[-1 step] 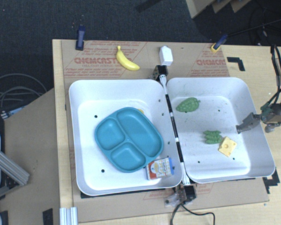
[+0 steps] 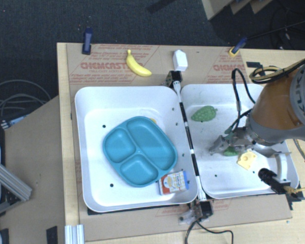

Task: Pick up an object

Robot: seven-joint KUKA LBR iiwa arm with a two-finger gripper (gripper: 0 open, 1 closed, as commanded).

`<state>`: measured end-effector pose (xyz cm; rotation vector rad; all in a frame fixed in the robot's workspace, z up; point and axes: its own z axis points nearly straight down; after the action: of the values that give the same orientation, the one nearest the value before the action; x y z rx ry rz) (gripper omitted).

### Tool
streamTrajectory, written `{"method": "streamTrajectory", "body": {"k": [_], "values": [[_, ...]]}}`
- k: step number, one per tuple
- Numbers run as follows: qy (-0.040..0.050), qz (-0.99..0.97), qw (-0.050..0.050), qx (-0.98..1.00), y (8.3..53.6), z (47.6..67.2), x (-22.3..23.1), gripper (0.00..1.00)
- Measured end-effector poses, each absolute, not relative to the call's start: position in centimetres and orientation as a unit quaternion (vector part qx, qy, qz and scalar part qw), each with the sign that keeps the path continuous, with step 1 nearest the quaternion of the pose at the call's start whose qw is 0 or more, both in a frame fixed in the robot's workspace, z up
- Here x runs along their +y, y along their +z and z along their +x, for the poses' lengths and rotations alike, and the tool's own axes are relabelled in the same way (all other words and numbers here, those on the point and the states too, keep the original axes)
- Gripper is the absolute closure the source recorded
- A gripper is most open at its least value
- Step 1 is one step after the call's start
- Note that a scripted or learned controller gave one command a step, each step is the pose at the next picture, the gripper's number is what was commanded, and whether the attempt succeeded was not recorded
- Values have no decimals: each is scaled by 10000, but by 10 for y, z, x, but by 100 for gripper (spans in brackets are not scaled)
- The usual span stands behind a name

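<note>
Objects to pick from lie in both bins, so taking them from left to right: the left bin (image 2: 86, 105) holds a blue divided plate (image 2: 138, 150) at its middle, with a small printed packet (image 2: 173, 182) touching the plate's near right edge, hard against the bin's near right corner. A banana (image 2: 138, 65) lies outside, on the bench beyond that bin's far rim. In the right bin (image 2: 229, 189) a green leafy lump (image 2: 204, 114) sits toward the far side, well apart from the gripper (image 2: 224, 145). The gripper is low over the middle of this bin, pointing left, and a small green thing (image 2: 233, 151) lies right under it; whether it is between the fingers I cannot tell, nor how wide they stand. A yellow wedge (image 2: 247, 160) lies just beside the gripper, to its near right. Of everything here, the green thing and the wedge are nearest, so the coming move likely turns on that small gap.
</note>
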<state>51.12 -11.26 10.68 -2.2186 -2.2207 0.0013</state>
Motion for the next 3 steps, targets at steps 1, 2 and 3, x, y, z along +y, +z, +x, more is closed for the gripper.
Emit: {"method": "streamTrajectory", "body": {"k": [1,2,3], "values": [[1,-7073,-2,-7069,84,521,-124,0],[-5,-7066,-3,-7076,85,578,-95,0],[-5,-7066,-14,-7076,95,578,-96,100]]}}
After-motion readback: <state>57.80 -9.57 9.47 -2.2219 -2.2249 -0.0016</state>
